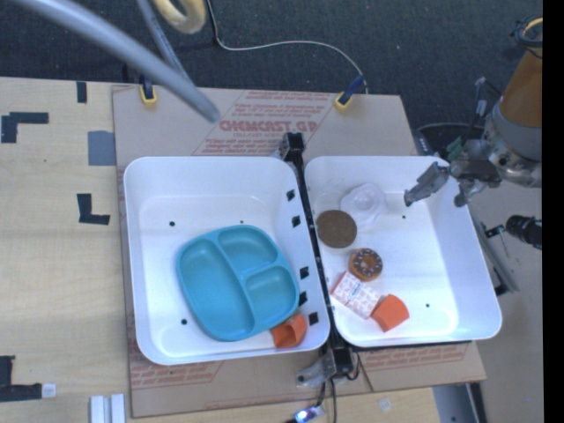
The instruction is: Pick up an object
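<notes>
At the right edge of the frame you see the grey arm with its orange band, and its gripper [445, 186] sits over the upper right rim of the right bin [458, 263]; two dark metal fingers splay apart, one reaching left over the bin, the other pointing down near the rim, so you can log the jaws as spread with nothing between them. Both bins are shallow, glossy white plastic with rounded corners, set side by side on a sheet of printed cardboard [256, 122] over a pale wood-grain bench. Look in the right bin: a clear, crinkled plastic cup [363, 200] lies near the top centre, hard to make out against the white. Just below and left of it rests a flat brown disc [337, 228] with a matte face. Below that sits a small round doughnut [366, 263], dark-glazed with light speckles. Lower still, a flat red-and-white patterned packet [353, 294] lies tilted, touching or nearly touching an orange block [391, 312] with angular edges at its right. In the left bin [150, 201] you find a smooth blue divided plate [236, 280], three compartments, turned at a slant, with a second orange piece [290, 331] at its lower right corner, by the bin's lower wall. All the objects lie apart from the gripper.
</notes>
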`<action>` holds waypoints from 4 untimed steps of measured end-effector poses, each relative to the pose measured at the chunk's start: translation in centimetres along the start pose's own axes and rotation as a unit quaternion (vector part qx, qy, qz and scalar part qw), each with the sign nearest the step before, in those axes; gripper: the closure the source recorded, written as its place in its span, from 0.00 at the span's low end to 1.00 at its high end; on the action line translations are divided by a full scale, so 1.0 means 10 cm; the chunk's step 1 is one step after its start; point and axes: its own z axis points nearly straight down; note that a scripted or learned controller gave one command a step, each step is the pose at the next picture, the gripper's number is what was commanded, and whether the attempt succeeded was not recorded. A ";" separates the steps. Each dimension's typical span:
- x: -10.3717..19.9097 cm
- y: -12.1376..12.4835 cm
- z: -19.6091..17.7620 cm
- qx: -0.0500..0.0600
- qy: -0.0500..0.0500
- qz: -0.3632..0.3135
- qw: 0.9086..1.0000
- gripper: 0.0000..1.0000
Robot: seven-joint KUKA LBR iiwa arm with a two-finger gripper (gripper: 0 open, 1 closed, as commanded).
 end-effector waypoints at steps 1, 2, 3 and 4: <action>0.00 0.01 -0.04 -0.004 -0.001 -0.001 1.000 0.00; 0.00 0.11 0.53 -0.001 -0.001 -0.001 1.000 0.00; 0.05 0.10 1.17 0.000 0.000 -0.002 1.000 0.00; 0.04 0.03 1.64 -0.001 0.000 -0.001 1.000 0.00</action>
